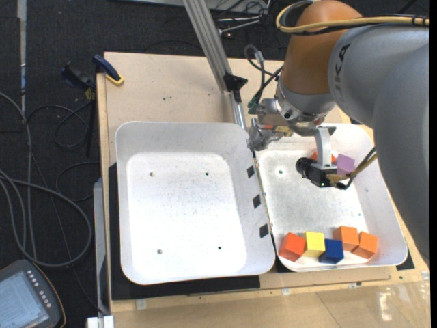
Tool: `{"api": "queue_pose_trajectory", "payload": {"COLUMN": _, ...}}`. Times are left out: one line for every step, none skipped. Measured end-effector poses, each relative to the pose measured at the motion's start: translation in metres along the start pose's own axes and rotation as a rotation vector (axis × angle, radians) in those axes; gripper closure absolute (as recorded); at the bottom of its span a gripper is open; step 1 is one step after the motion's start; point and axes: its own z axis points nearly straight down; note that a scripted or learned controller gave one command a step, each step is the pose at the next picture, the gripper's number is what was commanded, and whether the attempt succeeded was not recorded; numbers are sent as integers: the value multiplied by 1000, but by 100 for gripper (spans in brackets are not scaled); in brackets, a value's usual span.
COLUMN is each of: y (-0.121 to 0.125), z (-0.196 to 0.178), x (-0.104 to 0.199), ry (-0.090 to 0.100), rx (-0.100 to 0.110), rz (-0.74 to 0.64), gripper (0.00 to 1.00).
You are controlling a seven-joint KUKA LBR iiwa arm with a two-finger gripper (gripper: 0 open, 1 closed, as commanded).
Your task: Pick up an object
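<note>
My gripper (261,137) hangs over the far left corner of the right bin (382,203), close to the rim shared with the left bin (130,183). A purple block (346,162) lies near the right bin's far right side, well to the right of the gripper. Along the bin's front wall sit an orange block (293,245), a yellow block (315,241), a blue block (333,251) and two more orange blocks (359,240). The wrist hides what is directly under the gripper.
A slanted metal bar (208,36) runs from the top of the view down to the bins' far edge beside the gripper. A blue and yellow clamp (106,68) lies on the bench's far left corner. Cables trail on the floor at left.
</note>
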Motion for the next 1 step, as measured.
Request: {"api": "queue_pose_trajectory", "payload": {"y": 23, "z": -5, "x": 46, "ry": 0, "rx": 0, "rz": 1, "gripper": 100}}
